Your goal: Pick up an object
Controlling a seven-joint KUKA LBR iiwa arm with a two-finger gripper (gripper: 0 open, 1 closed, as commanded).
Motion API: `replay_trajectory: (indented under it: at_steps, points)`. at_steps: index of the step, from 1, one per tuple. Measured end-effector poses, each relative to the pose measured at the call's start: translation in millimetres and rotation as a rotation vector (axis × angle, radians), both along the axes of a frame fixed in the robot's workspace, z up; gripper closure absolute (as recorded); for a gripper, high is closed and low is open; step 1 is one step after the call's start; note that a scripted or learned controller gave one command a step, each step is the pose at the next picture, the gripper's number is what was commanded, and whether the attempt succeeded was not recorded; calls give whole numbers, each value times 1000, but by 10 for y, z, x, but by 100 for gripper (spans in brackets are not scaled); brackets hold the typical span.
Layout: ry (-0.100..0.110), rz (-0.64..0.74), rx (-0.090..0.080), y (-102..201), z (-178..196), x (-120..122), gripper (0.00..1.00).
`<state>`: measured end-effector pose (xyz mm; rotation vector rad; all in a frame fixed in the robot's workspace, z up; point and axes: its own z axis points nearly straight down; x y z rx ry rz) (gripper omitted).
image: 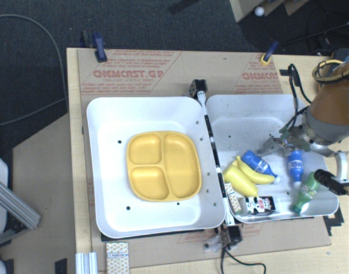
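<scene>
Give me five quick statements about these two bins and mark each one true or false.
1. A yellow divided plate lies in the left bin. True.
2. The bananas lie on the plate. False: they lie in the right bin, apart from the plate.
3. A green bottle lies near the right bin's right end. True.
4. The plate has two compartments. False: it has three.
5. A blue item touches the bananas. True.
</scene>
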<state>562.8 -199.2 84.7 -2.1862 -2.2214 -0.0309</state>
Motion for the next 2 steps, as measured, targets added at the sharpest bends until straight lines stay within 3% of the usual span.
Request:
replay_trajectory:
  at_steps: [1,2]
  points:
    - [0,0,0,-4,-1,-12,0]
    - [-5,-4,-17,-74,102,-21,100]
